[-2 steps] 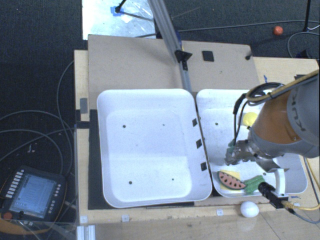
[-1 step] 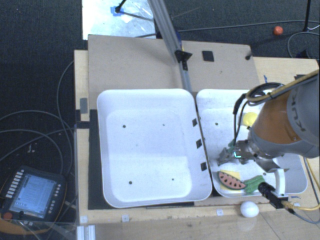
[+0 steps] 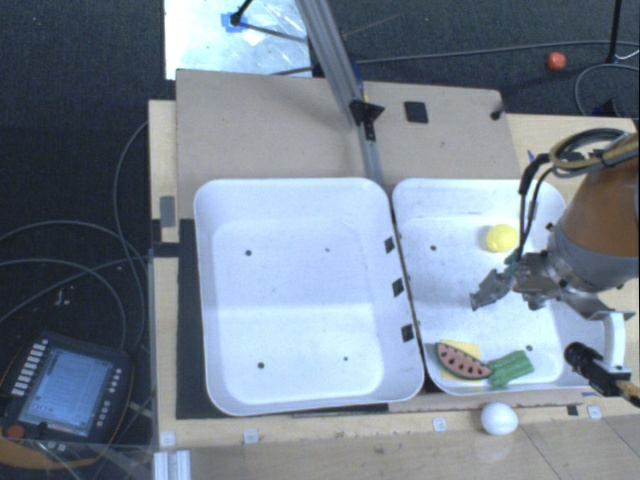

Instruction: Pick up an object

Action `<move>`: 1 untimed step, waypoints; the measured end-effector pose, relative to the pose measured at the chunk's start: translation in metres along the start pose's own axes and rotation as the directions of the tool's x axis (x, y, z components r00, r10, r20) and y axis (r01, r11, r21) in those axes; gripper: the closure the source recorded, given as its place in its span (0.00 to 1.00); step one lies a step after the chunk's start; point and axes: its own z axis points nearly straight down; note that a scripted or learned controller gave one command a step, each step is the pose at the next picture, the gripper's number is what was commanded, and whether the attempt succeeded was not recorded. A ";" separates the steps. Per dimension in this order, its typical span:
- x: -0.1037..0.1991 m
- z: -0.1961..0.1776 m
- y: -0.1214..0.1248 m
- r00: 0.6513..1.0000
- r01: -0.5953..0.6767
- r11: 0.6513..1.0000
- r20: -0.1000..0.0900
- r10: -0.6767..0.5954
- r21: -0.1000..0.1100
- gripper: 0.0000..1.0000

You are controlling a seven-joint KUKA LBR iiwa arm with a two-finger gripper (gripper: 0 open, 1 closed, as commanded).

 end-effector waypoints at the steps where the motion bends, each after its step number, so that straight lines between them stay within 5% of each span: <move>1: -0.037 -0.041 0.052 0.999 0.050 0.999 0.001 -0.050 0.000 0.00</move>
